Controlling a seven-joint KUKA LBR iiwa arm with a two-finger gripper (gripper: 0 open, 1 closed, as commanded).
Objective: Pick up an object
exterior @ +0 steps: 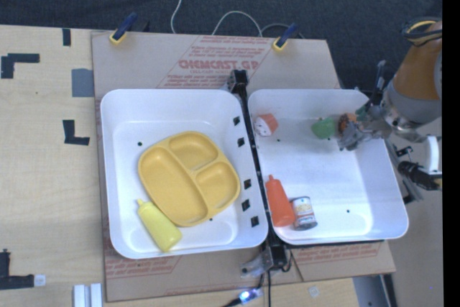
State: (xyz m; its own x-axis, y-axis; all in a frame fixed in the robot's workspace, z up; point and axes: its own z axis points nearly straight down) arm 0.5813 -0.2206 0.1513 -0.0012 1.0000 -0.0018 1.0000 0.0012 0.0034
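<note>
We see a brown board (215, 61) on the bench, carrying two white bins side by side. The left bin (118, 154) holds a yellow tray (188, 177) with three compartments, lying at a slant near the middle, and a yellow bottle (159, 225) lying just beside the tray's lower left edge, near the bin's front left corner. The right bin (374, 216) holds four things: an orange bottle (279, 201) lying against the left wall near the front, a small can (303, 213) just right of it on its side, a small white and orange piece (265, 124) near the back left corner, and a green object (324, 128) near the back right.

The arm (417, 86) comes in from the right, cut off by the frame edge, orange band showing. Its gripper (350, 131) sits low over the right bin's back right part, just beside the green object on its right; we can't tell whether they touch. The tip is dark and blurred, so the gripper's state is not readable.

Two yellow and blue clamps (123, 28) pin the board's back edge. The white and orange piece is too small to identify.
</note>
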